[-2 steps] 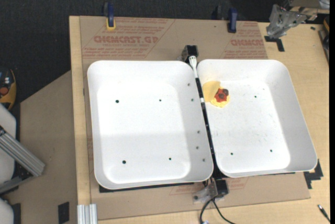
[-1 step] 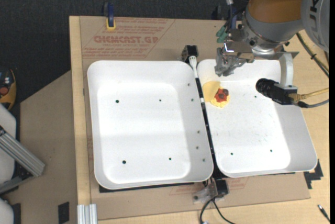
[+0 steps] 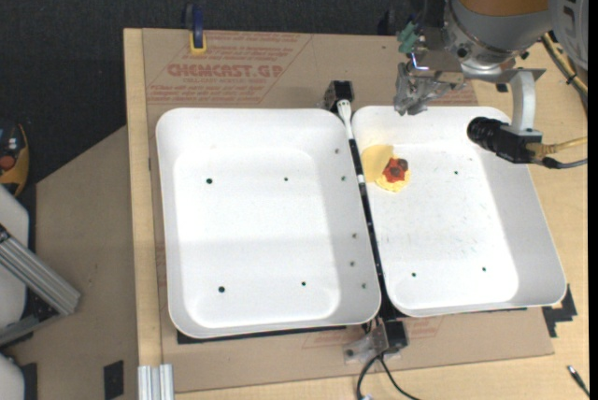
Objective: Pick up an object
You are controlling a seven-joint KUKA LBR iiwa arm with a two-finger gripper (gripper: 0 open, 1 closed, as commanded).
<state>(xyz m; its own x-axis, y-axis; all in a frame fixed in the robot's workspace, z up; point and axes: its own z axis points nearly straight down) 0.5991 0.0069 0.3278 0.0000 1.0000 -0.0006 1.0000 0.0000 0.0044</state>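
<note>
You've got a flat round yellow disc (image 3: 386, 168) w/ a red lump on top, near the right bin's (image 3: 467, 230) left wall. Gripper (image 3: 408, 106) sits above its far rim; can't tell its state.

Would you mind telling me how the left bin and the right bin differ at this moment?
The right bin holds a small yellow and red object near its upper-left corner; the left bin shows just dark dots. The gripper hangs over the right bin's far edge, away from the left bin. Both are shallow and white.
</note>
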